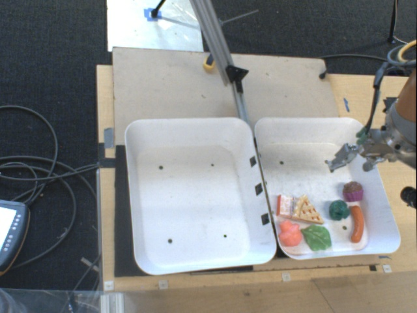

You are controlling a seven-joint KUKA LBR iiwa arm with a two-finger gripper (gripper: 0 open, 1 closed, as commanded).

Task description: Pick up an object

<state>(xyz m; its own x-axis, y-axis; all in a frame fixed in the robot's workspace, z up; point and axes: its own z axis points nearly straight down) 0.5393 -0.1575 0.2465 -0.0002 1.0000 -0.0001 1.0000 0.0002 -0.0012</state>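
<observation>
Arm: the grey arm with its orange band (405,103) reaches in from the right over the right shallow white plastic bin (306,139), wrist roughly level, the metal two-finger gripper (352,157) pointing left above the bin's bare upper floor; one finger (339,158) juts leftward and another (370,164) sits to its right, standing apart with nothing between them. Pickable items, all in the near end of the right bin, well below the gripper: a small maroon cupcake-shaped toy (353,190), nearest the gripper; a dark green round toy (338,210) just beside it; an orange-red sausage-shaped toy (356,223) lying lengthwise by the bin's right wall; a tan waffle-patterned wedge (306,210) touching a small red-and-white packet (286,205); a salmon-pink lumpy toy (290,233); a flat green leaf-shaped toy (317,237) next to it. Surroundings: the left shallow white plastic bin (143,142) abuts the right one; a grey metal pole (215,31) slants down to the bins' shared far edge; black cables (39,175) lie on the dark floor at left.
</observation>
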